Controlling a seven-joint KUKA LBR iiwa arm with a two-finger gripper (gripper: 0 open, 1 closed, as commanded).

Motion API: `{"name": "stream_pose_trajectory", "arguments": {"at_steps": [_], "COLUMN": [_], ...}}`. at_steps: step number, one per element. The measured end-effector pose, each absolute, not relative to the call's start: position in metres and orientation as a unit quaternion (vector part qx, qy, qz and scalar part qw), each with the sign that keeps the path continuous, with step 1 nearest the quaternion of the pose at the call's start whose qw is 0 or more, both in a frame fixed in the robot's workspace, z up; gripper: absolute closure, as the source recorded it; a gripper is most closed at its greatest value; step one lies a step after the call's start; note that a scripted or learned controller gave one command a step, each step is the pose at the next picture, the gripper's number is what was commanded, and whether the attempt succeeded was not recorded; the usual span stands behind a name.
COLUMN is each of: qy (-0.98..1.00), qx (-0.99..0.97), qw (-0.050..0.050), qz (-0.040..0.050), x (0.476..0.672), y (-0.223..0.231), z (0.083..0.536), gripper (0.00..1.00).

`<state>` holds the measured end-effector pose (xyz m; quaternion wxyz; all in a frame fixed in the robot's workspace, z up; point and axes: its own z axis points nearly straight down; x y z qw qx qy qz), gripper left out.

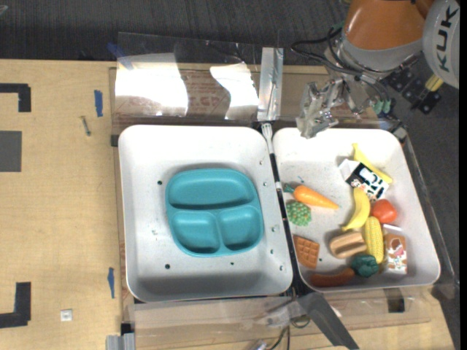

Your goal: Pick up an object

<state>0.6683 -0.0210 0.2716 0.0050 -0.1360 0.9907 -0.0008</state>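
My gripper [315, 120] hangs over the far left corner of the right bin [321, 152], above its rim, with nothing between its fingers; they look slightly apart. Below it in the right bin lie toy foods: a carrot [315, 196], a green bumpy piece [298, 213], a banana [358, 208], a tomato [384, 211], a corn cob [373, 238], a hot dog bun [346, 244], a waffle [307, 250], a sausage [330, 276], broccoli [365, 265], a small carton [395, 254] and a black and white card [366, 179].
The left bin [139, 159] holds a teal divided tray [213, 209]. A clear plastic wall [270, 82] stands behind the bins. The arm's orange band [383, 9] is at the top right. Cardboard bench surface [51, 195] lies to the left.
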Motion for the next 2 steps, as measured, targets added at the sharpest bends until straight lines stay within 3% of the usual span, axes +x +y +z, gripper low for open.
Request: {"name": "stream_pose_trajectory", "arguments": {"at_steps": [1, 2], "qy": [0.977, 0.992], "qx": [-0.212, -0.125], "qw": [0.006, 0.0], "qz": [-0.0014, 0.0015], "x": [0.668, 0.667], "y": [-0.058, -0.008], "z": [0.299, 0.219], "gripper": [1.0, 1.0]}}
